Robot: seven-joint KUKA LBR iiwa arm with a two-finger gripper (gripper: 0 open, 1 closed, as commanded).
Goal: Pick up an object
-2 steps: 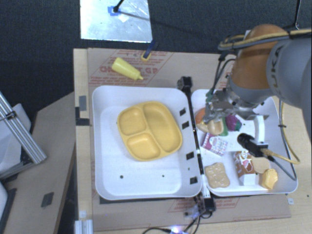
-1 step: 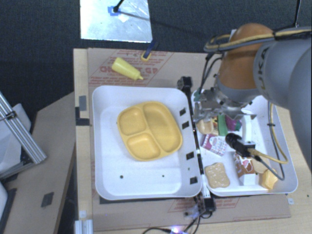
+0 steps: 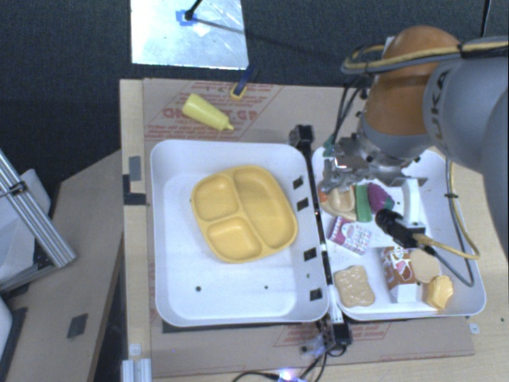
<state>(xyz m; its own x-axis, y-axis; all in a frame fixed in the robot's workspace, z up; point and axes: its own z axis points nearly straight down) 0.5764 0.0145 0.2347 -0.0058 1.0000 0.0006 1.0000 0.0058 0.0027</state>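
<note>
- Camera view: the gripper hangs low over the far left part of the right bin, right above a tan food piece and a green object beside it — the likeliest things to be picked.
- Whether the fingers are open or closed I cannot tell; the wrist and its metal parts cover them, and nothing visibly sits between them.
- Just beyond those two lie a purple object, a white-and-maroon packet, a cracker-like biscuit, a brown-and-white carton and a yellow lump — all crowded in the same bin.
- The left bin carries a yellow divided tray; on the bench behind it lies a yellow bottle.
- Judged from the pose, the step in hand is the descent onto a target; no lift has begun.
- The next move calls for closing on one item alone, then rising straight up; the close neighbours could get nudged or pinched along with it.
</note>
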